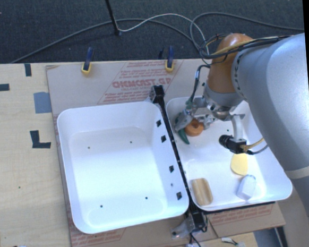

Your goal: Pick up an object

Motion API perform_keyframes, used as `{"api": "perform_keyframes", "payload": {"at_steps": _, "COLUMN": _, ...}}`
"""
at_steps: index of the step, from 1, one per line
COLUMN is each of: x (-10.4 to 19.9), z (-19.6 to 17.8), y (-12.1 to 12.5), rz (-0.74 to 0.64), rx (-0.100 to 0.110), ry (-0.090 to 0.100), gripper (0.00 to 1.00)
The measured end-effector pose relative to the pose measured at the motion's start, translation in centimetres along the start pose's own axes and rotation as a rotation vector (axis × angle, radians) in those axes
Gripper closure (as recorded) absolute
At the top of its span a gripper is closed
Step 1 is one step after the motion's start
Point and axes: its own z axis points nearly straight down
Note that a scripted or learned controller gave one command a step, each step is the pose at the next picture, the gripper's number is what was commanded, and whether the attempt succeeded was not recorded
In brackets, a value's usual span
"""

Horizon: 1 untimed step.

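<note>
The gripper (192,121) is down in the right bin (266,191) over an orange object (195,128), jaw state unreadable, so the pick looks unfinished and the lift remains.

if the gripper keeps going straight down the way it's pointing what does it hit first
Probably the small orange object right under the gripper, with a green piece beside it, in the right bin. Depth is hard to judge from above.

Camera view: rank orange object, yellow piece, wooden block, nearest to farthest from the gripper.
From the gripper:
1. Orange object, right at the gripper, top of the right bin.
2. Yellow piece, lower right.
3. Wooden block, near the bin's front edge.
</note>
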Motion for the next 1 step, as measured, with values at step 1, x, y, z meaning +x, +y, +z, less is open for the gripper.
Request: {"api": "perform_keyframes", "payload": {"at_steps": 1, "x": -0.05, "z": -1.0, "y": -0.08, "rz": 0.001, "rx": 0.002, "ry": 0.0, "gripper": 1.0}}
